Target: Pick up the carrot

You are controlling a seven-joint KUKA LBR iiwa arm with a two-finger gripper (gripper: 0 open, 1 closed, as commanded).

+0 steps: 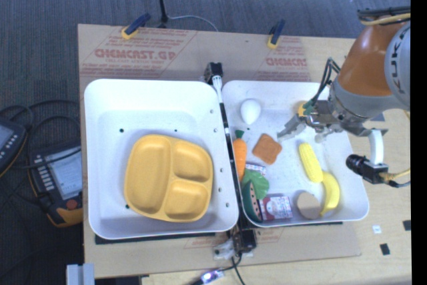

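Observation:
The carrot (239, 155) is orange with a green leafy end and lies lengthwise against the left wall of the right bin (293, 89). My gripper (303, 133) hovers over the middle right of that bin, well to the right of the carrot and just above a yellow corn cob (307, 161). Its fingers are spread open with nothing between them. The grey arm with its orange band (363, 70) comes in from the right.
The right bin also holds a white egg (250, 110), an orange-brown square piece (267, 149), a banana (329, 191), a red can (275, 207), a round brown item (307, 205) and a green-and-red piece (254, 191) beside the carrot's leaves. A yellow divided plate (170, 177) sits in the left bin (110, 110).

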